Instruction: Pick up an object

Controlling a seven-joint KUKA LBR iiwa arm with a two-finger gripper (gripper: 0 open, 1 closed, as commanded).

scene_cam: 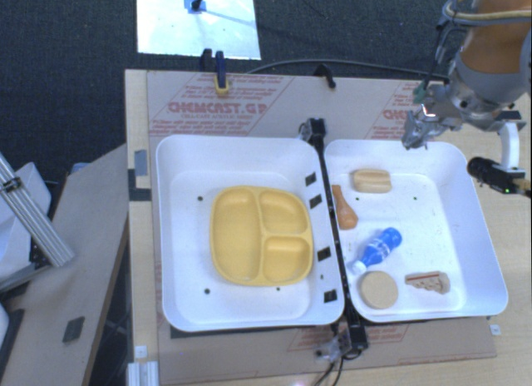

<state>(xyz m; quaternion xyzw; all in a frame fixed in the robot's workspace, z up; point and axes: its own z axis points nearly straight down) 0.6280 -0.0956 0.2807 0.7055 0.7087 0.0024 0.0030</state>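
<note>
- Bench [249, 97] is carrying two white bins side by side: the left bin [179, 168] is holding one yellow divided plate [262, 235], which is leaving a bare band of floor all round it inside the rim.
- The right bin [474, 210] is offering open floor through its middle and toward 3 o'clock; its things are sitting mostly along the 9 o'clock wall and the 6 o'clock side.
- Counting the right bin: one bread roll [371, 180], one brown pear-shaped piece [343, 209], one blue bottle [377, 249], one round tan cookie [379, 289], one pizza slice [428, 282].
- The bottle's white cap is pointing to 7 o'clock, just beside the cookie; the brown piece is lying against the divider between the bins.
- The gripper [415, 140] is hanging over the right bin's 12 o'clock rim; whether its fingers are parted or closed I cannot tell, and nothing is visibly sitting between them.
- From the gripper, the roll is lying nearest, toward 7 o'clock; the bottle, cookie and slice are lying well apart from it, toward 6 o'clock.
</note>
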